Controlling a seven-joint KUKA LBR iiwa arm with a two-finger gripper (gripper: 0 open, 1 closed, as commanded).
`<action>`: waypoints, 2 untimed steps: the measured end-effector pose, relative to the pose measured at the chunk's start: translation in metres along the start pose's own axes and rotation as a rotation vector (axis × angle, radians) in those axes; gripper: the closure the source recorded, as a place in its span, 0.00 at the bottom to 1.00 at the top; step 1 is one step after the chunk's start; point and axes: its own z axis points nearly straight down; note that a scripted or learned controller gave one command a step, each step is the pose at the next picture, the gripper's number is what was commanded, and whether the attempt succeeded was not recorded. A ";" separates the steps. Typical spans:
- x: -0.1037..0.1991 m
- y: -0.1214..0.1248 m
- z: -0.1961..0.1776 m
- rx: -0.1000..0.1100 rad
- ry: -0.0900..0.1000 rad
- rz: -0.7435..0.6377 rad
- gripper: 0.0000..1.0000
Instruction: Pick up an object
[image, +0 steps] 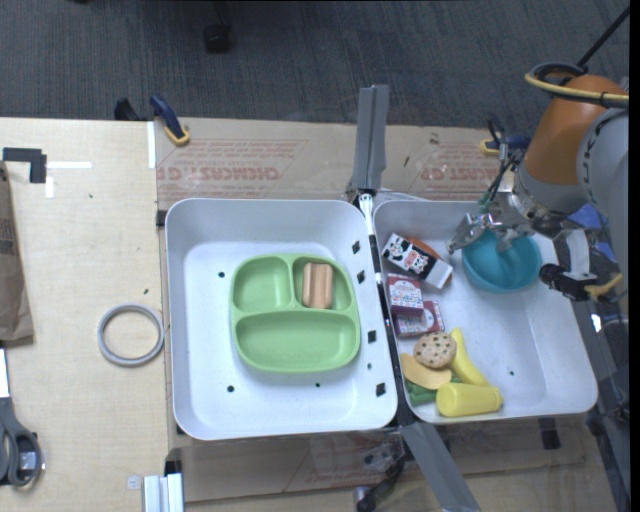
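Reaching stage of a pick: the blue bowl (503, 263) sits at the far right of the right bin (560, 385), and the gripper (492, 228) hangs over the bowl's far rim, close above it or perhaps touching. Whether its fingers are spread or closed cannot be told from this view, and nothing is seen held between them. The bowl appears the likeliest target, judged from the gripper's position alone. Just left of the bowl lies a black-and-white carton (416, 257); nearer the camera lie a pink packet (410, 303), a cookie (435, 349), a banana (463, 360) and a yellow cylinder (468, 399), clustered against the divider. The left bin (190, 300) holds a green divided tray (260, 340) with a hot dog (317, 285) in its upper right compartment. The next move likely calls for settling one finger inside the rim and one outside, closing, then lifting straight up; a thin, curved rim may slip from the grip
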 end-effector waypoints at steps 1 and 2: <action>0.016 -0.036 0.003 0.006 0.002 -0.151 0.00; 0.027 -0.033 -0.009 0.007 0.025 -0.156 1.00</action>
